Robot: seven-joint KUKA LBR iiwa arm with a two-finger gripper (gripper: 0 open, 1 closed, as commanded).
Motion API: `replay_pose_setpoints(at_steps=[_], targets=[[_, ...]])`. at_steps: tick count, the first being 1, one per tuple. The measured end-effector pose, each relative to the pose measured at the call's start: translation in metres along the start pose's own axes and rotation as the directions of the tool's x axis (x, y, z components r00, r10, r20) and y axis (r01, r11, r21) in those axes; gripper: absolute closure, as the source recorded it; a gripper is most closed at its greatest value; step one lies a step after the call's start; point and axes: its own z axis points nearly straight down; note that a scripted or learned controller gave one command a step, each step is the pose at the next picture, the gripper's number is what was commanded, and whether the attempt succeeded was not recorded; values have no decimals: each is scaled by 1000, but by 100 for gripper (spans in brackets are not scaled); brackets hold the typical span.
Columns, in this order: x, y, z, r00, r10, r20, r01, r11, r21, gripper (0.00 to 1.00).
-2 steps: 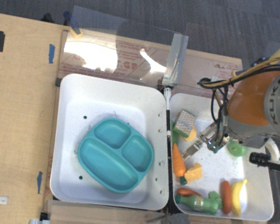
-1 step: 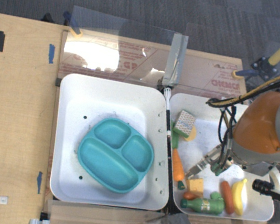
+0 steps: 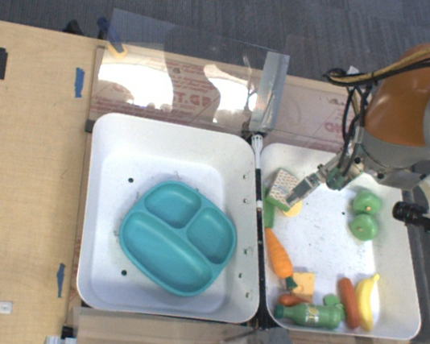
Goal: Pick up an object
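Observation:
In the right bin, my gripper reaches down and left from the orange-banded wrist. Its tip is at a pale speckled wedge with a yellow edge in the bin's upper left corner, touching or just over it. A small green piece lies just below the wedge. Other toy foods in this bin include an orange carrot, two green round fruits, a yellow cube, a green vegetable, a red sausage and a banana.
The left bin holds a teal divided plate. A raised divider separates the two bins. A clear panel with a metal post stands behind them. The arm's bulk hangs over the right bin's upper right.

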Motion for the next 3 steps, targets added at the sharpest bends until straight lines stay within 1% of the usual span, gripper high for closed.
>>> replay_pose_setpoints(at_steps=[1, 2, 3], targets=[[-18, -90, 100, 998, 59, 1, -59, 998, 4, 0], [-54, 8, 103, 989, 148, -3, -148, 989, 6, 0], [-37, -90, 101, 976, 217, 1, -217, 976, 8, 0]])
